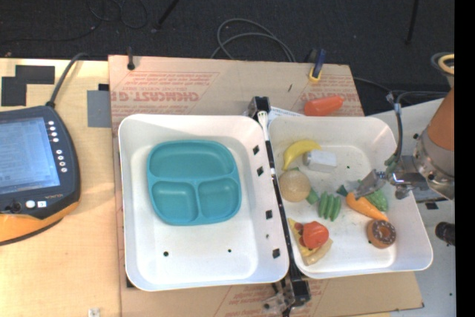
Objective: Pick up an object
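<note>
My gripper (386, 183) hangs low at the right side of the right bin (404, 255), reaching in from the right edge. It is open, its fingers spread over the green top of an orange carrot (366, 206), with nothing visibly held between them. In the same bin lie a yellow banana (296, 152), a white block (321, 159), a beige ball (294, 185), green peppers (327, 205), a red tomato (315, 234) on a yellow piece, and a brown donut (381, 233).
The left bin (141, 249) holds a teal divided plate (194, 182). A red-orange toy (323, 105) lies on the cardboard behind the right bin. A tablet (30, 159) rests at the far left of the bench. Cables run across the dark floor behind.
</note>
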{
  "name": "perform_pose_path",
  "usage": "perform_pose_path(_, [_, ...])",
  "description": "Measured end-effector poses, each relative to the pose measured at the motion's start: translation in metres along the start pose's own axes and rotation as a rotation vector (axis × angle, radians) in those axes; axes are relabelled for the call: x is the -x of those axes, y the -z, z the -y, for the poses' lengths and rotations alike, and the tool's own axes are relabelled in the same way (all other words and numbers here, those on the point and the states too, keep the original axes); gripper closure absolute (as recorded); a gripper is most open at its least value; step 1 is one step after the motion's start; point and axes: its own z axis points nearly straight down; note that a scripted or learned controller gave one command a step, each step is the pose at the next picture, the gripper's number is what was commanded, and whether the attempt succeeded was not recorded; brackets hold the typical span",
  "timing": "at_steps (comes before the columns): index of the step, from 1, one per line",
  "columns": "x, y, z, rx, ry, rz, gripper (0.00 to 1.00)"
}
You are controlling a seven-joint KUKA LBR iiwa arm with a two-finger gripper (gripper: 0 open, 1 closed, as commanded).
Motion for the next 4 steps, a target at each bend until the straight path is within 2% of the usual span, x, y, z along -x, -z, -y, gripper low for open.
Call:
perform_pose_path(1, [-0.075,-0.037,0.024,-0.007,0.004,-0.005,0.0])
perform_pose_path(2, [-0.078,-0.11,-0.006,-0.003,0.003,-0.001,0.0])
perform_pose_path(3, [-0.081,-0.107,-0.034,0.0,0.002,-0.001,0.0])
perform_pose_path(4, [-0.08,-0.097,-0.032,-0.005,-0.002,-0.002,1.0])
